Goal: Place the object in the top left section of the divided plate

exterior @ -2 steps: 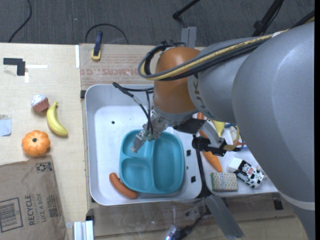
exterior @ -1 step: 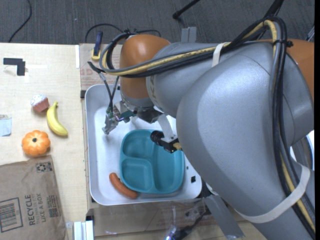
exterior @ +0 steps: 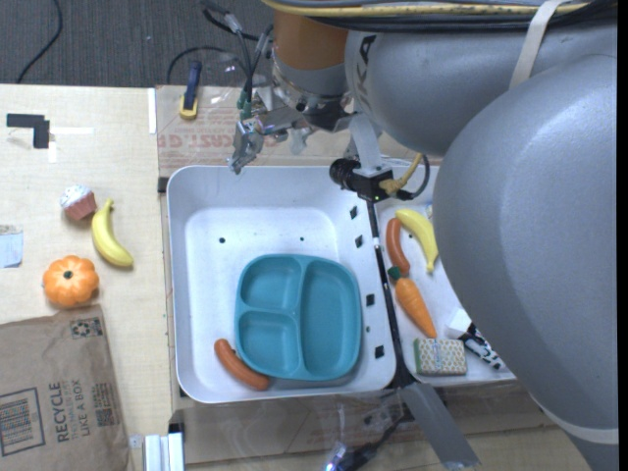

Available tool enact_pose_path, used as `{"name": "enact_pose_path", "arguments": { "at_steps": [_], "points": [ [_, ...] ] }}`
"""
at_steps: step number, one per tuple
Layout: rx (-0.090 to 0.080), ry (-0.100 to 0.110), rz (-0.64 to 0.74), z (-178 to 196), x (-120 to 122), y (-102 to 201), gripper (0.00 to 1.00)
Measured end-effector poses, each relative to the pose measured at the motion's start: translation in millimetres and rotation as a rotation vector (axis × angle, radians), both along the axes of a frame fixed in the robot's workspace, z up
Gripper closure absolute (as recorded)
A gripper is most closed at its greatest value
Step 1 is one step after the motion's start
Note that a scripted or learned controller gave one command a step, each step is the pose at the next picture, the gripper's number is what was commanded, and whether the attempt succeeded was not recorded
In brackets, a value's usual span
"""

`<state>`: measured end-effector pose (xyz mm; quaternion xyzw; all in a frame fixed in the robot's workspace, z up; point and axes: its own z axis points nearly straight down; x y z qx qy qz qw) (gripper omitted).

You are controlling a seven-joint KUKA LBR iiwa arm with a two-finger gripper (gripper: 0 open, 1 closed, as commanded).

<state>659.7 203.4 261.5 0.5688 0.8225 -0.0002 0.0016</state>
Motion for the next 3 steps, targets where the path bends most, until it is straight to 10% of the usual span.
{"name": "enact_pose_path", "arguments": {
  "at_steps": [1,2,3],
  "points": [
    [-0.004,0.003,0.002,7,0,0,1.0],
    [0.0,0.001,-0.123,32,0,-20,1.0],
    [0.001,0.003,0.051,-170,-60,-12,1.0]
  ]
}}
